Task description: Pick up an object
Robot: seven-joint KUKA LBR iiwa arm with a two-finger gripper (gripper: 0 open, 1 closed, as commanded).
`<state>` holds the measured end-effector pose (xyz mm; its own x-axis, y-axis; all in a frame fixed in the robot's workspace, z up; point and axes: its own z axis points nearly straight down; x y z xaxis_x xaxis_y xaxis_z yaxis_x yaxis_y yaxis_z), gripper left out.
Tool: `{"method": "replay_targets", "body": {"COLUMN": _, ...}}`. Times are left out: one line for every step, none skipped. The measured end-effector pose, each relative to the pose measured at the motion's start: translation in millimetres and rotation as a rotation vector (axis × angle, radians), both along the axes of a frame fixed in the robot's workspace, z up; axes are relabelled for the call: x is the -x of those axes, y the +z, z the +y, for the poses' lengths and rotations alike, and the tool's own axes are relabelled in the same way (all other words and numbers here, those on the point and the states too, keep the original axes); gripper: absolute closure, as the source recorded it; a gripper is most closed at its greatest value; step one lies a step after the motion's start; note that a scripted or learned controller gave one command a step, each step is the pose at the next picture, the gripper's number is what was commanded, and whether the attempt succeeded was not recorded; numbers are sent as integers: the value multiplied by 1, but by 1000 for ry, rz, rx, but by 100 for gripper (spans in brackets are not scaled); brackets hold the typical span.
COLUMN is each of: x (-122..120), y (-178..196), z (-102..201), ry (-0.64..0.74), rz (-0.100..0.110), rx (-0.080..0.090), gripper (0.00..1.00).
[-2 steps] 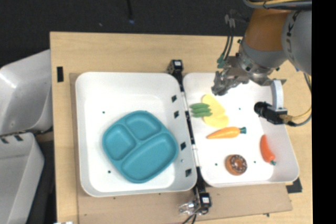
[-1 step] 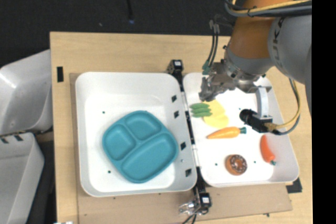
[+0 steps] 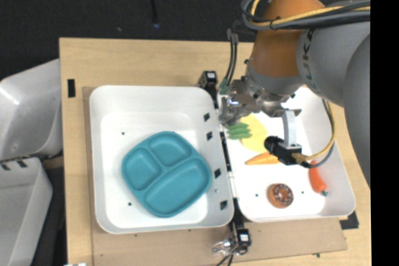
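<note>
My gripper (image 3: 232, 114) hangs low over the near-left part of the right bin (image 3: 336, 193), just above a green toy piece (image 3: 239, 131). A yellow flat piece (image 3: 255, 135) lies beside the green one. An orange carrot-shaped wedge (image 3: 260, 159) rests in the middle of that bin. A brown round doughnut-like toy (image 3: 280, 195) sits toward the front, and a small red-orange carrot (image 3: 318, 180) lies at the right. Nothing is visibly held between the fingers.
The left bin (image 3: 106, 134) holds a teal divided plate (image 3: 165, 173). A raised divider with black clips (image 3: 223, 152) separates the two bins. The arm's orange band and grey body cover the back of the right bin.
</note>
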<state>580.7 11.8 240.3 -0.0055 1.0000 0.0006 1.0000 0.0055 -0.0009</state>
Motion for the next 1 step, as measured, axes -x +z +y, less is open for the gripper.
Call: {"method": "replay_targets", "body": {"x": 4, "y": 8, "z": 48, "ry": 1, "rz": -3, "rx": 0, "gripper": 100}}
